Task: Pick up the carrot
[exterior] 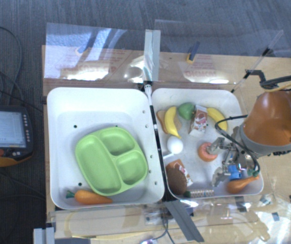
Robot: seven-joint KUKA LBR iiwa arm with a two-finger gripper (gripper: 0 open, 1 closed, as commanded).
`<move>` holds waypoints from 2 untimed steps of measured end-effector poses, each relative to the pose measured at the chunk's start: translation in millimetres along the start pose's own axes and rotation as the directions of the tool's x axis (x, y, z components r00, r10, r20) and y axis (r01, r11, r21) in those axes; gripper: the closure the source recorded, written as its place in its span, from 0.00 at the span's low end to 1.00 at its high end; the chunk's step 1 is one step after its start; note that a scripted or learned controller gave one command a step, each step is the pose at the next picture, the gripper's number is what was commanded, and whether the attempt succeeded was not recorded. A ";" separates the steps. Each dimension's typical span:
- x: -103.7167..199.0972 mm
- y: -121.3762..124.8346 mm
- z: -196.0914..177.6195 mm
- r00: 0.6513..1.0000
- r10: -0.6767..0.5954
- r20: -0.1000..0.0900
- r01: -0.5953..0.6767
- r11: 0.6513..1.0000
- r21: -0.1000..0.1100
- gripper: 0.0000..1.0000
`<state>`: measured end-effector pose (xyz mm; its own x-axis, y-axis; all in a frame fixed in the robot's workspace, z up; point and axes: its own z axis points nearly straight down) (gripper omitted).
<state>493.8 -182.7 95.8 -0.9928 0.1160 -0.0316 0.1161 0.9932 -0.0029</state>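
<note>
Nearest the camera, two carrots lie well apart: one carrot (88, 197) at the left bin's (59, 136) front edge, far left of the pincer (230, 164), and a second carrot (241, 183) just beside it. The pincer hangs over the right bin (236, 101), its grip impossible to tell. Farther back lie two bananas (171, 121), left of the pincer.

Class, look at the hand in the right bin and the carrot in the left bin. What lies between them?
The hand hangs over the right bin. The carrot lies at the near edge of the left bin, beside the green plate. Between them stand the bins' adjoining walls and a brown item.
</note>
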 end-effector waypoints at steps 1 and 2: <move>-3.7 -27.1 0.3 1.000 0.000 0.001 0.000 1.000 0.000 0.00; -6.1 23.4 0.3 0.992 0.127 0.002 -0.127 0.992 0.004 0.00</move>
<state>502.5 -160.1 95.7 -0.9698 0.2416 -0.0339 0.2418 0.9703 -0.0031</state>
